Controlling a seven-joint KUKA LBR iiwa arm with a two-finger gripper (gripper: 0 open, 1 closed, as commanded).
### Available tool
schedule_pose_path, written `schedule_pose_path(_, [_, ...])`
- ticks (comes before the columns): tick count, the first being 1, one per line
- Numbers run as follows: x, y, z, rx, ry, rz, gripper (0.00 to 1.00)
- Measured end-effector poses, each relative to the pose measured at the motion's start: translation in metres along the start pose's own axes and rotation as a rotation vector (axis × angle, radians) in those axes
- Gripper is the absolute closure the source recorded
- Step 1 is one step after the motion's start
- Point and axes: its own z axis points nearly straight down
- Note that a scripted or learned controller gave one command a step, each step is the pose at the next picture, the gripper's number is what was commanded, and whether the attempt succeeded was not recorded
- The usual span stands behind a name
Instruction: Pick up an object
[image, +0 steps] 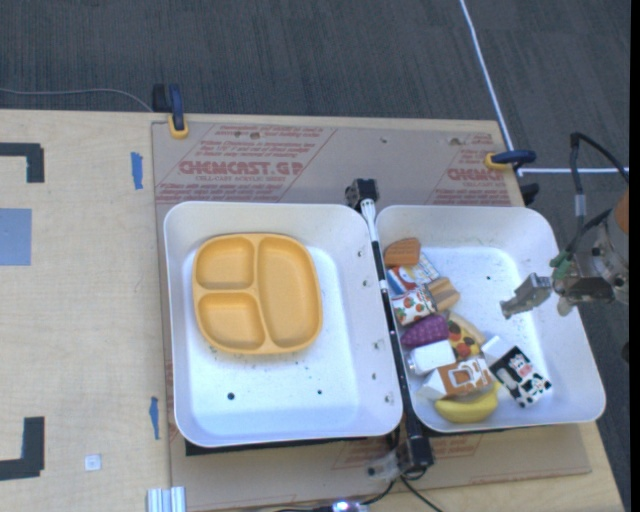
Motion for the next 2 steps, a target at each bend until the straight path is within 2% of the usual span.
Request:
schedule_pose_path(1, [0.037, 0.023, 0.144, 0.000, 0.000, 0.000, 0.00])
schedule_pose_path(2, [0.036, 0.024, 0.133, -0.004, -0.002, 0.002, 1.00])
